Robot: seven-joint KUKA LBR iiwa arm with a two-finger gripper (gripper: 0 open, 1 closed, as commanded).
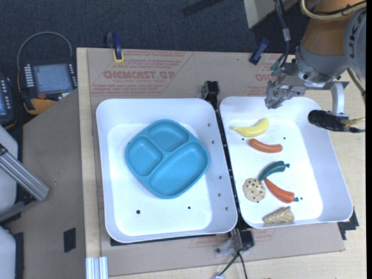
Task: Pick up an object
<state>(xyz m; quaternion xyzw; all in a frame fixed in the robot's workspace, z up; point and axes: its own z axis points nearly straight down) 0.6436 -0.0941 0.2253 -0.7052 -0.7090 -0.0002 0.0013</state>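
The gripper (278, 99) hangs over the right bin (325, 173) at its far edge; whether it's clenched or released I cannot tell. The yellow banana (252, 128) lies just nearer than it, toward the bin's far left corner, untouched.

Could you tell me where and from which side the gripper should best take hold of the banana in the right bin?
Grip the banana across its thick middle, coming straight down from above. It lies flat, running left to right, so the fingers should close front to back. The sausage lies close in front, so the near side is tight. The gripper hovers just beyond it.
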